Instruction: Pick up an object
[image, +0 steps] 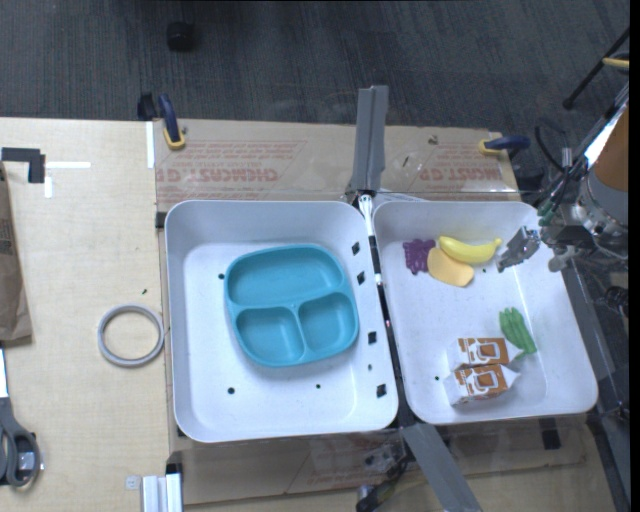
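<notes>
Pincer hangs beside the curved, glossy yellow banana, holding nothing; how far open, I cannot tell.

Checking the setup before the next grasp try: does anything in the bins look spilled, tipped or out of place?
Nothing stands out. The teal tray lies flat in the left bin; the banana, purple grapes, green item and carton lie loose in the right bin.

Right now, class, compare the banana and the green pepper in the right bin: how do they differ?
The banana is yellow; the green pepper is green. The banana lies crosswise near the bin's far end, touching other toy food; the pepper lies lengthwise, nearer the front, above a carton. The banana looks bigger. Both lie in the right bin.
</notes>
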